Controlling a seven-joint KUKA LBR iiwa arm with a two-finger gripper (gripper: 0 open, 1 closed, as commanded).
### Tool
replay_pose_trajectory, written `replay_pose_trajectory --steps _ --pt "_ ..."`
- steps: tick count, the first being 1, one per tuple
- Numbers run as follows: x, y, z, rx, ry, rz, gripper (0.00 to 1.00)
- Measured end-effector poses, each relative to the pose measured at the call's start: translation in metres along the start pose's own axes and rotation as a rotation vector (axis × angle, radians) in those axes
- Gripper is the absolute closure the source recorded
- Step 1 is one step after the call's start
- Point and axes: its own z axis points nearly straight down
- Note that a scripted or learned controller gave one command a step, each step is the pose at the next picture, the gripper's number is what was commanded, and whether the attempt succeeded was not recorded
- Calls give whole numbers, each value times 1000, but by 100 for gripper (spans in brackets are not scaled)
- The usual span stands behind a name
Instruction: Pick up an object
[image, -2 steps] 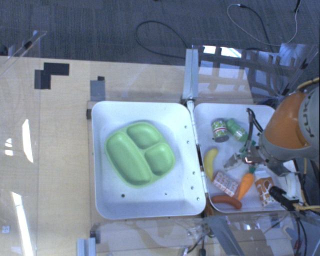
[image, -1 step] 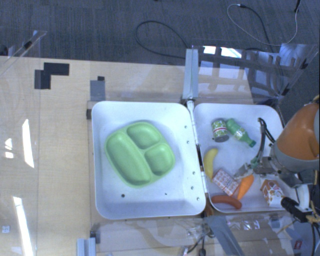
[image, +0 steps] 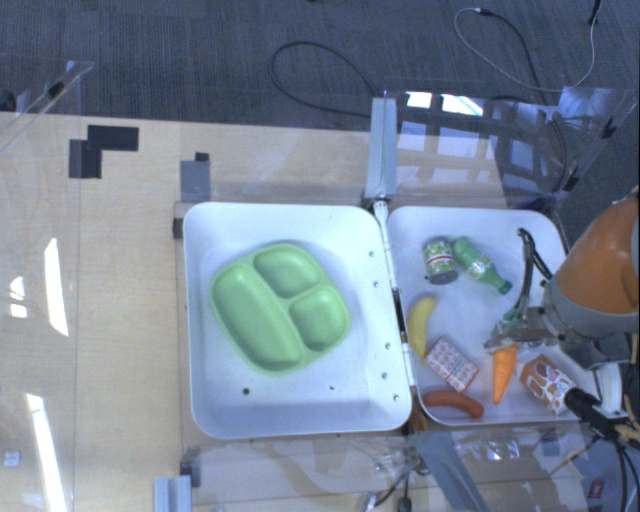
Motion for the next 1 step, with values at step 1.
replay_pose_trajectory --steps 1 --pt "45 28 -76 16 3 62 100"
